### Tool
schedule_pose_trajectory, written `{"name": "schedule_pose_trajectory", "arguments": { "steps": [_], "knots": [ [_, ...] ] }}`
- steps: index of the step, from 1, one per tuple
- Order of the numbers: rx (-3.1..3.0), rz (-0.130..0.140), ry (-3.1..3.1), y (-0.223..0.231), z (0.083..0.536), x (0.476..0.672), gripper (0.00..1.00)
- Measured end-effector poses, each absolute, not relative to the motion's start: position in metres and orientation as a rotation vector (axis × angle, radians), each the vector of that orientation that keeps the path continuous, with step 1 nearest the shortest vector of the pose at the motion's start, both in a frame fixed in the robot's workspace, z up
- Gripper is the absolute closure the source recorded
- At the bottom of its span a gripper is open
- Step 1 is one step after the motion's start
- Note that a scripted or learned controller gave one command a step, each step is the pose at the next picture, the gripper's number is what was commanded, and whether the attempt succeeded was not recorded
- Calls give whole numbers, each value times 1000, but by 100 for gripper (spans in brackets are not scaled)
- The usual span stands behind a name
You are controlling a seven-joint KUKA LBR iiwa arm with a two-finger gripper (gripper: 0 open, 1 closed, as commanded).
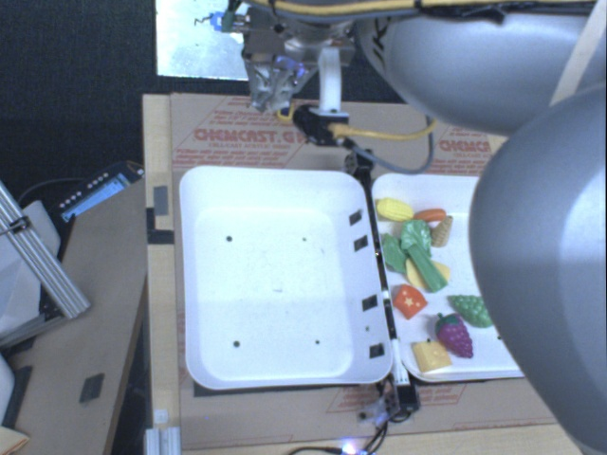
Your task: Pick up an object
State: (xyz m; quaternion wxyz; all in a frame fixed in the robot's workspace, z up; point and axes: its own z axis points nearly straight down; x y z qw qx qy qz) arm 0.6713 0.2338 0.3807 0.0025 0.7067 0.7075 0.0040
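Your gripper (275, 88) sits at the top of the view, beyond the far rim of the left bin (204, 183) and over the cardboard (237, 131). It reads as a blurred grey and blue cluster, so you cannot tell how far it is parted; nothing shows in it.

The candidates all lie in the right bin (389, 186): corn (395, 209), a carrot (432, 215), broccoli (417, 249), a red piece (409, 300), a green leaf (469, 310), grapes (454, 334) and a cheese wedge (432, 355).

Risks:
1. The toys are crowded and several touch. A descent on the broccoli could nudge its neighbours or close on 2 items at once.
2. The cheese wedge sits close to the near rim, and the corn near the divider (375, 245). A finger could strike either edge.
3. The yellow cable (389, 134) trails near the divider corner and may snag.

Hidden or unclear:
1. The arm (531, 207) covers the right bin's right part, so you cannot count what lies there.
2. A yellow piece under the broccoli is largely covered.
3. The small tan item beside the carrot is too blurred to name.
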Motion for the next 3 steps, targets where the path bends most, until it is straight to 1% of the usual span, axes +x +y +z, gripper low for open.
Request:
{"name": "schedule_pose_trajectory", "arguments": {
  "steps": [1, 2, 3],
  "knots": [
    [2208, 29, 2222, 234, 547, 666, 100],
    [2222, -18, 2230, 234, 419, 612, 100],
    [2225, 4, 2211, 136, 449, 654, 100]
  ]
}}
